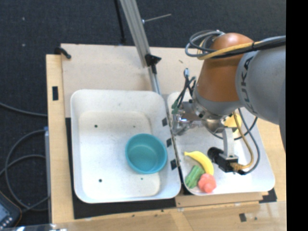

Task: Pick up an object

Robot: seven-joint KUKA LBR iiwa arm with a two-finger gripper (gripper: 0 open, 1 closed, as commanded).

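Nearby, apart from the jaws, lies the yellow banana (201,160)

We see an even, rather bright light that comes from above. The left bin (103,138) and the right bin (263,177) look nearly washed out, but without hard glare. The orange band (221,76) carries a soft highlight on its top. Shadows are weak; a faint one lies inside the blue bowl (146,153). The dark floor (48,13) is dim. The picture is slightly soft and grainy.
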